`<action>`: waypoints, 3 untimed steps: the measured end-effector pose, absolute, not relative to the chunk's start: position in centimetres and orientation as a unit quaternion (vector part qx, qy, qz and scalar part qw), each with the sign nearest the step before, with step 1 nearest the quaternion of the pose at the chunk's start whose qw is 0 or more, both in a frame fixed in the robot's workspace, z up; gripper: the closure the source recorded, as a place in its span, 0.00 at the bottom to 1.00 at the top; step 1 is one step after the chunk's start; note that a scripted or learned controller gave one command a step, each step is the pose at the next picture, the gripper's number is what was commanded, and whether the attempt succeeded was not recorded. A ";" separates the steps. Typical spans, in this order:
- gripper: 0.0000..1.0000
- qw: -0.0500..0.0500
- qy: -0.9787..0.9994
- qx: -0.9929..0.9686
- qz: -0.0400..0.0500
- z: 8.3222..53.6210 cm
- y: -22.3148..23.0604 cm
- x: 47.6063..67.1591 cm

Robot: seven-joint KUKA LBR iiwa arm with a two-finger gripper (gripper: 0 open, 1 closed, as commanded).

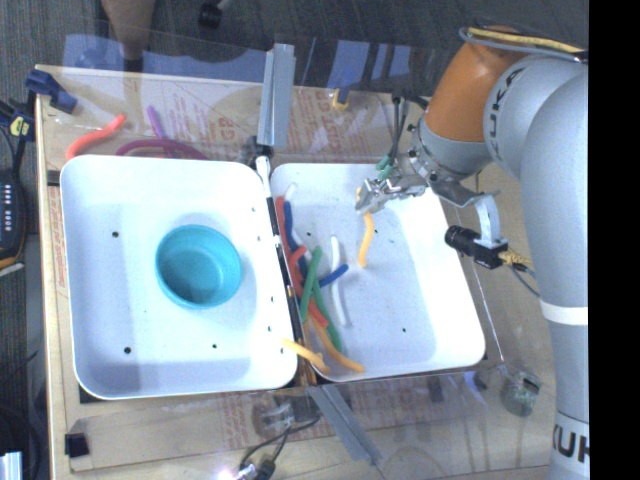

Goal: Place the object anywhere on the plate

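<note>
1 yellow stick [367,239] dangles upright below gripper [372,199], top end near fingertips; grip unclear, cannot tell. Looks light, thin, flexible; pinch mid-length. Blue plate [199,265] in left bin [100,208].

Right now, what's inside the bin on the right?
The right bin holds a heap of colored sticks against its left wall, and one yellow stick apart, below the gripper. Sticks at the heap's bottom are covered.

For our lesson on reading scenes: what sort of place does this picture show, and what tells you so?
Probably a robotics lab test bench. A grey industrial arm with its gripper reaches over two white bins, one holding a blue plate, the other coloured sticks; loose cables lie around.
</note>
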State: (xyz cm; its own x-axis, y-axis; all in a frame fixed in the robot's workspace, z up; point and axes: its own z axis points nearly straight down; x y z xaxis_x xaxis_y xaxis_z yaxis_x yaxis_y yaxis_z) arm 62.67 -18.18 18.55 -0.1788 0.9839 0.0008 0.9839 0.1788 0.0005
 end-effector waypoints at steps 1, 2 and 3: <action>1.00 0.002 -0.732 -0.682 0.001 15.9 -10.0 62.0; 1.00 0.001 -0.674 -0.738 0.001 19.1 -5.3 62.6; 1.00 0.002 -0.651 -0.759 0.002 22.2 1.7 57.9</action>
